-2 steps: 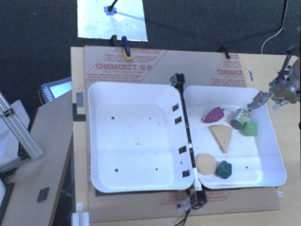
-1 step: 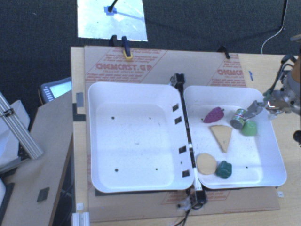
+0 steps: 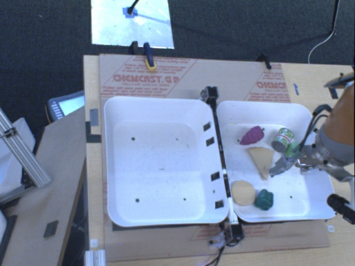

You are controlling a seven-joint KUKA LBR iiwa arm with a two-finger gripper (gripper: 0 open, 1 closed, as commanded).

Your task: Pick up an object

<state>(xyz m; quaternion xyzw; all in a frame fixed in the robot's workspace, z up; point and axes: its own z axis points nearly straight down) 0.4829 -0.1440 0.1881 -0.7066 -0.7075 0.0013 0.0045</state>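
The approach is under way: the gripper (image 3: 279, 168), whether spread or closed I cannot tell, hangs beside the flat tan wedge (image 3: 260, 159), needing descent.

Two white bins sit side by side on a brown printed board (image 3: 183, 73) that covers the bench: the left bin (image 3: 161, 101) and the right bin (image 3: 260, 105), touching along a middle seam. A yellow clamp (image 3: 150, 64) grips the board's far edge near its left corner. Beyond that edge, a shiny metal sheet (image 3: 132, 15) lies on dark carpet (image 3: 249, 15). A screen (image 3: 65, 107) sits off the bench's left edge.
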